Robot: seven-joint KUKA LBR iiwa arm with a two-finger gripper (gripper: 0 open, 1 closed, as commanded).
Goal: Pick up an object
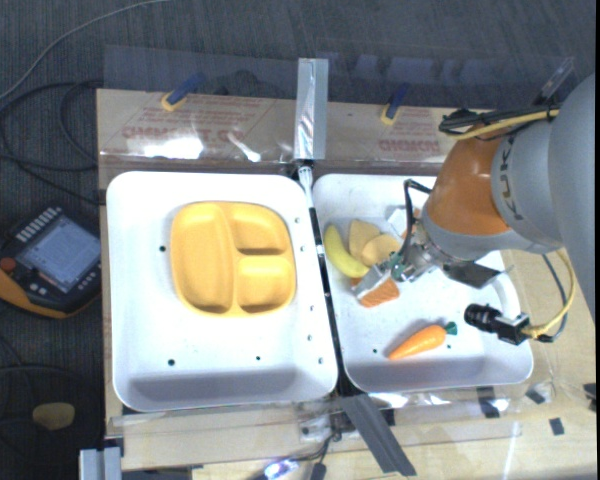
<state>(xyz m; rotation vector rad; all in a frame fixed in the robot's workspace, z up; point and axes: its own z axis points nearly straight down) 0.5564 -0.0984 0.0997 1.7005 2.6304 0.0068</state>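
Yellow divided tray (pixel 232 256), one; one carrot (pixel 418 341); pincer (pixel 398 268) state unclear.

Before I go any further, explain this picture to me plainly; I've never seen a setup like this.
One camera looks down at a slant on a bench holding two shallow white bins. The grey arm with the orange band is a robot reaching in from the right. Its gripper sits low in the right bin, by an orange wedge, a banana and a tan piece; whether it holds anything is unclear. A toy carrot lies nearer the front. The left bin carries a yellow divided tray.
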